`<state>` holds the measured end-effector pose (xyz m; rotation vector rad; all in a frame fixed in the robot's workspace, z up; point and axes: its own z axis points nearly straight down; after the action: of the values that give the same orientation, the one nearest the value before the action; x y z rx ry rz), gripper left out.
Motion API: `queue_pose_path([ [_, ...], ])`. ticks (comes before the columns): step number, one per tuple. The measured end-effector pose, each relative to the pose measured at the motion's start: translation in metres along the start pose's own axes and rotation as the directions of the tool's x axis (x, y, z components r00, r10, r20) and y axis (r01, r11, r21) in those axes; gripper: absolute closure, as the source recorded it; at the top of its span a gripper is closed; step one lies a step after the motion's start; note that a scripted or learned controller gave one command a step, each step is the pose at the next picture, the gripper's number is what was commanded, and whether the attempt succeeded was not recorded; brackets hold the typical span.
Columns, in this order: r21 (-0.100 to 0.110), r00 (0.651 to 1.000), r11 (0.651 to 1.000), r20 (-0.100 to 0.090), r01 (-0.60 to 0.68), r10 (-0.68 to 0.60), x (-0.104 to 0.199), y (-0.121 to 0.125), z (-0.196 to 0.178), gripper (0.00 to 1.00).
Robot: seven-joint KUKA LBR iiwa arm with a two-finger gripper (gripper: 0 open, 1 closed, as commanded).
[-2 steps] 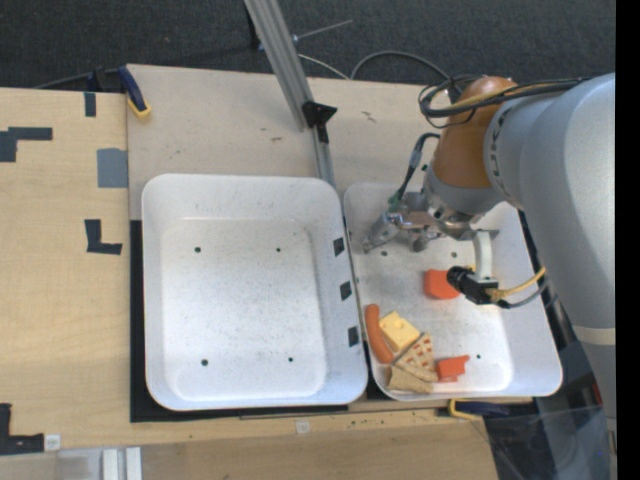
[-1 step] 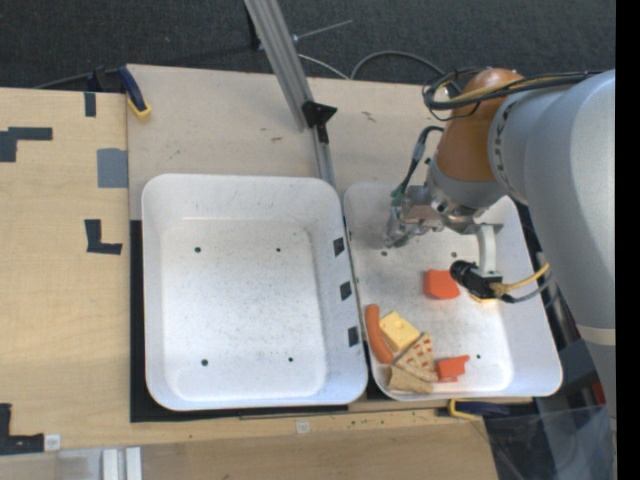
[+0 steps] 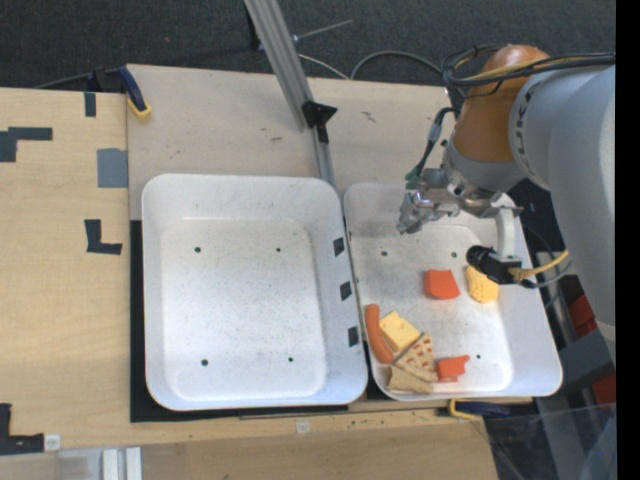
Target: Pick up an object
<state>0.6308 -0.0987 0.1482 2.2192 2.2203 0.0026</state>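
your gripper [image 3: 412,220] hangs over the far end of the right bin [image 3: 530,368]; you cannot tell how its tips stand. nothing sits between them. below them and a bit right lies an orange block [image 3: 440,284], near. it looks light, stiff and small, so pinch its flat sides. past it, more toy food [image 3: 405,350] sits piled together.

Arm [image 3: 560,118] cut by right edge; hand [image 3: 412,218] blurred.
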Motion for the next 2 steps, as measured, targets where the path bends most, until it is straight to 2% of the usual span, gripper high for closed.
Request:
queue_pose_path([
  [1, -0.002, 1.000, 1.000, 0.001, 0.000, 0.000, -0.007, -0.002, -0.060, 1.00],
  [2, -0.001, 1.000, 1.000, 0.000, 0.002, -0.002, 0.003, -0.004, -0.109, 1.00],
])
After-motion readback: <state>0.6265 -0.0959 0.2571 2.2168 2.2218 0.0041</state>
